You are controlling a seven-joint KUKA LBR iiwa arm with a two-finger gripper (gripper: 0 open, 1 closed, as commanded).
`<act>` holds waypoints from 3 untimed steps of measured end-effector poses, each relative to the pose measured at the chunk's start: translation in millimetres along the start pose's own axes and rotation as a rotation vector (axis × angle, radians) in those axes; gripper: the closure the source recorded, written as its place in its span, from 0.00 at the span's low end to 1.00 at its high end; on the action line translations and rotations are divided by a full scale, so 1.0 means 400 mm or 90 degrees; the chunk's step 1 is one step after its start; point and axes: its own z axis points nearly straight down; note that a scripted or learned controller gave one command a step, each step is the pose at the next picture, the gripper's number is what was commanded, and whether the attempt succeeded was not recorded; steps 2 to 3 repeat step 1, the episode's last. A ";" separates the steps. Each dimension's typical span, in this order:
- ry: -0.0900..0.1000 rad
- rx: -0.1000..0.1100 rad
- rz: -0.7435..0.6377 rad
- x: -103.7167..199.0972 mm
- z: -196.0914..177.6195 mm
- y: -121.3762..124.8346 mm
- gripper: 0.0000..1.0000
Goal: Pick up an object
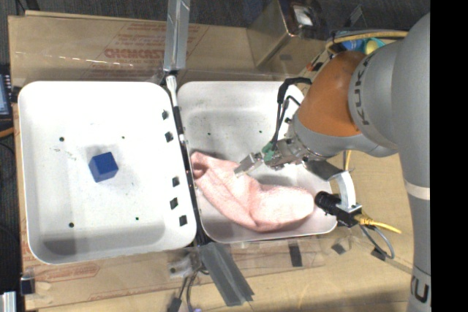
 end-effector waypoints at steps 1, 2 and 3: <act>0.000 0.000 -0.057 -0.026 0.135 -0.022 0.00; 0.000 0.000 -0.057 -0.026 0.135 -0.022 0.00; 0.000 0.000 -0.057 -0.026 0.135 -0.022 0.00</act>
